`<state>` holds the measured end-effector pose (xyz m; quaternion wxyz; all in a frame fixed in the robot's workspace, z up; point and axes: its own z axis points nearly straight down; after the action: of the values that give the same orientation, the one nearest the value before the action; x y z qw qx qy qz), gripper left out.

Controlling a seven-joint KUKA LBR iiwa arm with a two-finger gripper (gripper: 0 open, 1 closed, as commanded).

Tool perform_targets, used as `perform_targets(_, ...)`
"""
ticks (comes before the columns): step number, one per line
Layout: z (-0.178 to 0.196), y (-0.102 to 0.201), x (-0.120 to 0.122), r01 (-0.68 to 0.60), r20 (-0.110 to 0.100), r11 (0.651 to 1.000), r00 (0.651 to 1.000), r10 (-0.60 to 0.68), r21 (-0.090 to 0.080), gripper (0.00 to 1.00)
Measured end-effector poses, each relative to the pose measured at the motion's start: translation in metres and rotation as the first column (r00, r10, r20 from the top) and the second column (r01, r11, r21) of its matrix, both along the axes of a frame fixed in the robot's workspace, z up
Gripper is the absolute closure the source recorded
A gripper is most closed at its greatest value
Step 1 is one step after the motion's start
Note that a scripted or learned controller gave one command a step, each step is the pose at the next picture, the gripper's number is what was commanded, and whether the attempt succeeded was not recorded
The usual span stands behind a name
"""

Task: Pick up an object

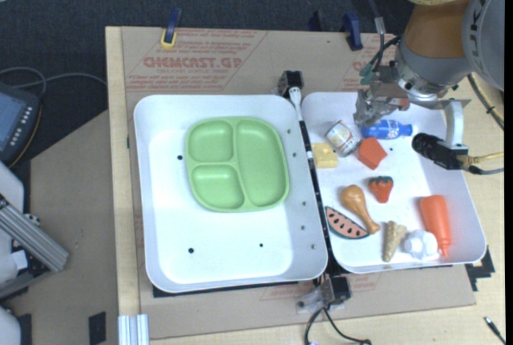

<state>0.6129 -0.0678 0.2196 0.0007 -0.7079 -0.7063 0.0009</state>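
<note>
On the table (240,71) the two white bins sit side by side, and the claw (371,112) hangs over the far edge of the right bin (417,179), carried by the grey arm (449,22) reaching in from the right. Whether the claw is apart or together cannot be told from this slant, and nothing can be seen clamped in it. Just beside its tip, towards the bin's right edge, lies a small blue bottle (390,129) on its side; whether the two touch is unclear. A little silver can (341,137) lies near the claw towards the left edge, with a pale yellow block (325,156) beside it against that edge. A red block (370,152) sits just nearer than the bottle, close to the can. Around the bin's middle are a toy strawberry (381,188) and a brown drumstick (357,205). A watermelon slice (345,224) lies by the near left corner, touching or almost touching the drumstick. Along the near edge rest an ice-cream cone (392,239) and a small white lump (418,243), and an orange carrot-like piece (435,221) lies by the near right corner. The left bin (160,175) holds a green divided plate (237,164), lying flat towards its far edge, well apart from the claw.
</note>
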Motion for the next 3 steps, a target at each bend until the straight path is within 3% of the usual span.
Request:
perform_targets(1,-0.003,0.011,-0.001,-0.003,0.0,1.0,1.0,0.003,0.001,1.0)
perform_targets(2,0.002,0.009,0.014,-0.004,0.006,1.0,1.0,0.004,-0.001,1.0)
perform_targets(3,-0.005,0.008,0.002,-0.002,-0.001,1.0,1.0,0.002,0.0,1.0)
